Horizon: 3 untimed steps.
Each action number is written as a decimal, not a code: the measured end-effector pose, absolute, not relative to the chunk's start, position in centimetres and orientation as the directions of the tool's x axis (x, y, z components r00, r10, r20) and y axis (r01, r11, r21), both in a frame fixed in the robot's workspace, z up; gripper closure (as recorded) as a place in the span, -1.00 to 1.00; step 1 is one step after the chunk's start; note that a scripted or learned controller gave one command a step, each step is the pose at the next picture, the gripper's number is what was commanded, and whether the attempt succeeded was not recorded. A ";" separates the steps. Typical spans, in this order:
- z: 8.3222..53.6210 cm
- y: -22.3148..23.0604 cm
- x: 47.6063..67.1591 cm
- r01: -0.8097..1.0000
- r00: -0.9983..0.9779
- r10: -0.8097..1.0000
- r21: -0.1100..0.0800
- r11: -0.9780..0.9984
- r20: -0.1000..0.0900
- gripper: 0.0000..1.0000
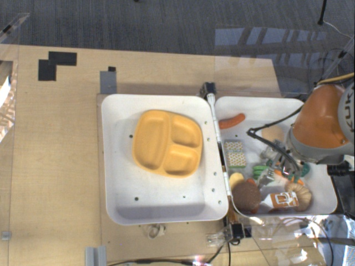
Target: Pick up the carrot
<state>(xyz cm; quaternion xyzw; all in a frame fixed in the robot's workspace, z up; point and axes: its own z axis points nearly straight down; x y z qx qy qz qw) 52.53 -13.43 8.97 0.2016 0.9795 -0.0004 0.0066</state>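
**Arm low over right bin, carrot crowded**

Arm (319, 121) is highest, hanging over the right bin (260, 100). Carrot (298, 174) lies under the pincer (277, 169), orange end poking out toward the arm, what looks like its green top (259, 170) on the other side. Pincer state: can't tell, wrist hardware hides it. Pastry (301, 193) and small box (282, 200) sit just beside, brown ball (247, 195) near. Sausage (232, 121) is well apart. Risk: with the clutter this tight, closing may catch the pastry or box, or the carrot may roll out.

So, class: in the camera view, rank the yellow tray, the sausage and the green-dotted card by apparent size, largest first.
1. Yellow tray
2. Green-dotted card
3. Sausage
The card and sausage look close; the sausage is longer but thinner.
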 end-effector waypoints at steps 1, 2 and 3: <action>9.0 -16.8 49.3 0.623 -0.782 0.623 0.009 0.782 -0.016 -1.00; 9.0 -16.8 49.3 0.623 -0.782 0.623 0.009 0.782 -0.016 -1.00; 9.0 -16.8 49.3 0.623 -0.782 0.623 0.009 0.782 -0.016 -1.00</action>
